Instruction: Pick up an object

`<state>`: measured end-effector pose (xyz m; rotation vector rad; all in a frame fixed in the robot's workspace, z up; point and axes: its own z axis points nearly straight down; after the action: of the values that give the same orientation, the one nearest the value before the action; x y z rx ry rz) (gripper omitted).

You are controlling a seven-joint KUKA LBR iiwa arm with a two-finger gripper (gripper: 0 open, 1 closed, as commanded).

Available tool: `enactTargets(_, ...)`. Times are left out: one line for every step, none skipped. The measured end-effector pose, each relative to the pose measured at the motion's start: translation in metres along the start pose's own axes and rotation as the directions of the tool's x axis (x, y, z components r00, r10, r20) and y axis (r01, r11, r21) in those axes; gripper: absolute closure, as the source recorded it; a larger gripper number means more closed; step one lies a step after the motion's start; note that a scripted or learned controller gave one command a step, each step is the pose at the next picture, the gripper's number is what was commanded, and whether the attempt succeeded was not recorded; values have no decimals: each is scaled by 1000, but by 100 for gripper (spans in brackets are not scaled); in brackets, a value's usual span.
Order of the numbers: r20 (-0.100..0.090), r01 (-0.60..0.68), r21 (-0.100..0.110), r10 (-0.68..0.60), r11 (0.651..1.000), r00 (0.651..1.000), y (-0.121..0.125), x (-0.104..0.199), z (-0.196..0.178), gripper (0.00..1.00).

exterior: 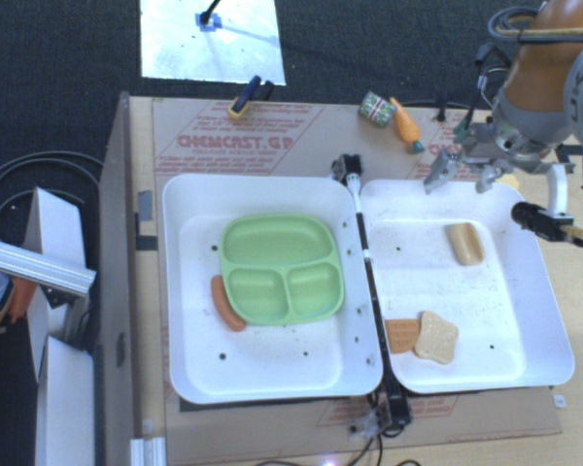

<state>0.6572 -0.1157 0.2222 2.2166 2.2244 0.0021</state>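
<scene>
Holding green plate (280, 267), sausage (225, 305) | left bin (189, 212); breads | right bin (534, 289)

This is a robotics lab. A table (272, 134) topped with printed cardboard bears two white bins (189, 357) with toy food, with loose black cables (39, 178) and aluminium framing (39, 265) on dark carpet.

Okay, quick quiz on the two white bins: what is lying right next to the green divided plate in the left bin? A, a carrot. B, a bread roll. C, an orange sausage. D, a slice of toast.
C: the orange sausage lies against the left edge of the green divided plate in the left bin, while the bread pieces sit in the right bin.
</scene>
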Motion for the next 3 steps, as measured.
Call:
enactTargets(1,0,-1,0,1000,1000,-37,-29,127,0)
enactTargets(2,0,-4,0,1000,1000,0,-61,81,0)
enactTargets(0,-2,3,2,1000,1000,-26,-69,139,0)
